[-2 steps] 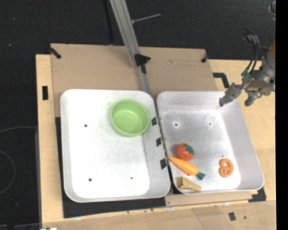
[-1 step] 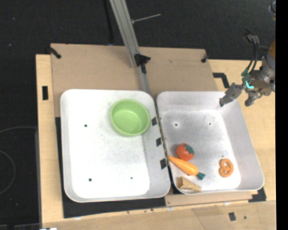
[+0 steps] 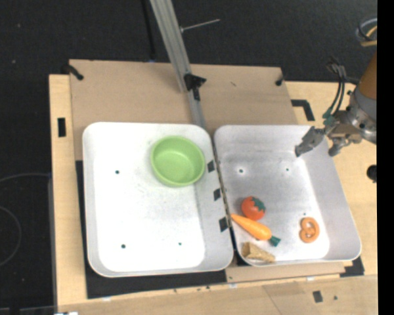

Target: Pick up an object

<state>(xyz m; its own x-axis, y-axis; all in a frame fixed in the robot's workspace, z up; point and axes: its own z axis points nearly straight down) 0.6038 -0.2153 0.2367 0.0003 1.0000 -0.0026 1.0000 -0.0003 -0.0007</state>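
Nearest, tan wedge (image 3: 258,252) beside carrot (image 3: 251,227): carrot looks light, rigid, best gripped mid-shaft; pincer (image 3: 323,141) hovers over right bin (image 3: 276,151) rim, fingers apart, empty.

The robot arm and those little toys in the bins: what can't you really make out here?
- Arm: cut off by the camera view's right edge.
- Gripper: too small and blurred to judge its state.
- Tan item at the right bin's near edge: too small to identify.
- Orange ring: too blurred to identify.
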